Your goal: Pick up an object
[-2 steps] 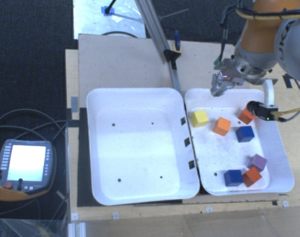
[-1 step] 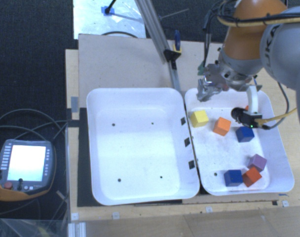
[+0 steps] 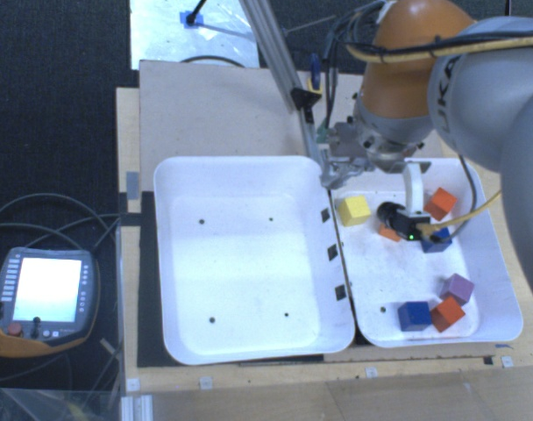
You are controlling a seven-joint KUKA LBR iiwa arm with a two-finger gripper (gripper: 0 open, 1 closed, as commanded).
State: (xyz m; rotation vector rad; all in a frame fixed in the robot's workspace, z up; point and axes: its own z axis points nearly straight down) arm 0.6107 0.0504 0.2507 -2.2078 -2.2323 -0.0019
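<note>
1. The grey arm (image 3: pixel 486 77), with its orange band (image 3: pixel 415 33), reaches in from the right and bends down over the back of the right bin (image 3: pixel 382 279).
2. The jaws hang under the wrist above the back left corner of that bin, near the rims where the two bins meet. Whether they are released or clenched cannot be told.
3. All the blocks lie on the floor of the right bin.
4. A yellow block (image 3: pixel 352 210) lies just below the wrist, near the bin's left wall.
5. An orange block (image 3: pixel 440 203) sits toward the back right, with a blue block (image 3: pixel 437 240) just in front of it.
6. A small orange piece (image 3: pixel 389 233) lies between the yellow block and that blue block, partly hidden.
7. In the front right corner a purple block (image 3: pixel 458 287) sits near a second orange block (image 3: pixel 447 314). A second blue block (image 3: pixel 414 315) is just beside that orange one, on its left.
8. The left bin (image 3: pixel 166 191) stands beside the right one on the pale worktop (image 3: pixel 214 103).
9. A hand-held control screen (image 3: pixel 43 301) lies off the worktop at the far left, with cables around it.
</note>
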